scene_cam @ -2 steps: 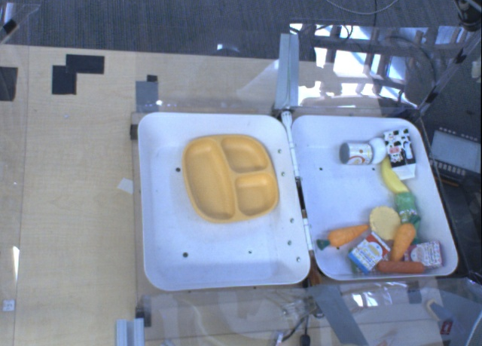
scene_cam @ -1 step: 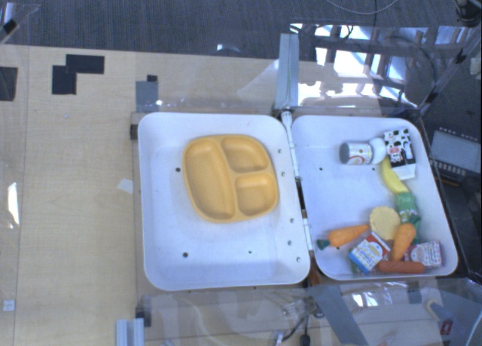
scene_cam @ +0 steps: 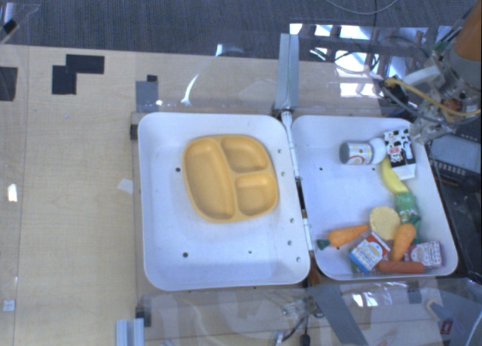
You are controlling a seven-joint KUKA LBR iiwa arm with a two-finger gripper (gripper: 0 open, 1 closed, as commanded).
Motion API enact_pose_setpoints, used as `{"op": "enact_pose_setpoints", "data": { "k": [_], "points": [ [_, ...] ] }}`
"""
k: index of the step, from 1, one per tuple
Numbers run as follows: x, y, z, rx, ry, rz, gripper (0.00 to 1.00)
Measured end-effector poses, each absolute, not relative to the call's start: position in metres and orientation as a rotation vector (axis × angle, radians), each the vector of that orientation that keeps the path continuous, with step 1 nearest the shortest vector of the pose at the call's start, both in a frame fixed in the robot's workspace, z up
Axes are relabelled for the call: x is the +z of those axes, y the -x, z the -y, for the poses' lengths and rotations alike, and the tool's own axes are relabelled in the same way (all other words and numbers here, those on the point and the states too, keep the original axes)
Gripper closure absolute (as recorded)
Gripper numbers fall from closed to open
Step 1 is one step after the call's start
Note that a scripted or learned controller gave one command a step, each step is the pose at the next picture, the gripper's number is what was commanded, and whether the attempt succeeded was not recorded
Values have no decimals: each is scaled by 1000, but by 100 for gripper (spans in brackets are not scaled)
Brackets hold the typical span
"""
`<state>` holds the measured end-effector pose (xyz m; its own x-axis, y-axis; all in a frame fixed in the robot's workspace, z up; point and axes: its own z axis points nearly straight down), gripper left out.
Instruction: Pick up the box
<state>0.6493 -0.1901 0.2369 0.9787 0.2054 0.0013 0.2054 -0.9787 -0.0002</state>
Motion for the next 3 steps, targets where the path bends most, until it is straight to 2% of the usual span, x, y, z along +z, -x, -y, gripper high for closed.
{"op": "enact_pose_setpoints", "data": {
  "k": [1, 2, 3],
  "points": [
    [337, -659, 204, -8, 3083, 609, 100],
    [437, -658, 204, -9, 3122, 363, 100],
    [235, -618, 204, 0, 3122, 333, 100]
  ]
}}
